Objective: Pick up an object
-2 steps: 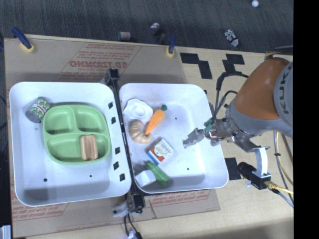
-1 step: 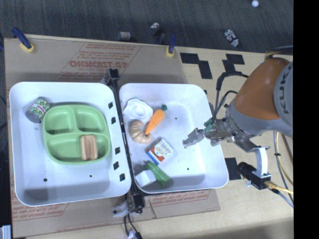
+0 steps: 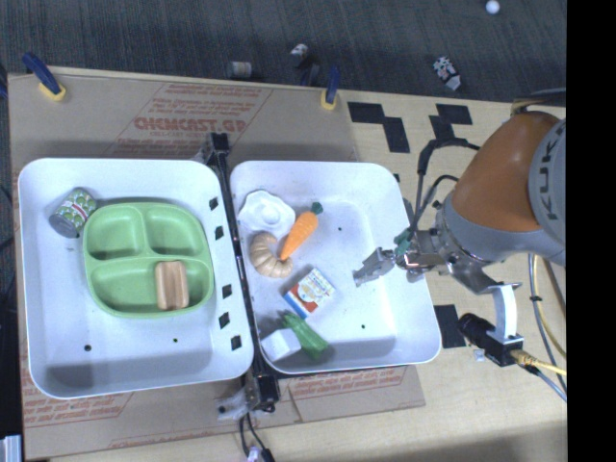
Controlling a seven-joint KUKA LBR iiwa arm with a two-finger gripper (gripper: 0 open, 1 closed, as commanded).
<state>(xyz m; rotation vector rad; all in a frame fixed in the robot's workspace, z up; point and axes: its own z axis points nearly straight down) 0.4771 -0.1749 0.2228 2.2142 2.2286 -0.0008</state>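
Note:
The right bin (image 3: pixel 318 168) holds an orange carrot (image 3: pixel 299 234), a tan croissant (image 3: pixel 268 253) and a white egg-shaped toy (image 3: pixel 265 210) near its left wall. A small white carton with red and blue print (image 3: pixel 310 292) lies mid-bin. A green and white item (image 3: pixel 304 336) rests at the front left corner. My gripper (image 3: pixel 373 268) hangs over the right part of this bin, to the right of the carton and apart from it. Nothing shows in its grasp.
The left bin (image 3: pixel 115 354) carries a green divided plate (image 3: pixel 120 234) with a brown block (image 3: pixel 171 284) in one compartment. A small can (image 3: pixel 71 211) lies at that bin's back left. The arm's orange band (image 3: pixel 500 176) rises beyond the right bin's right wall.

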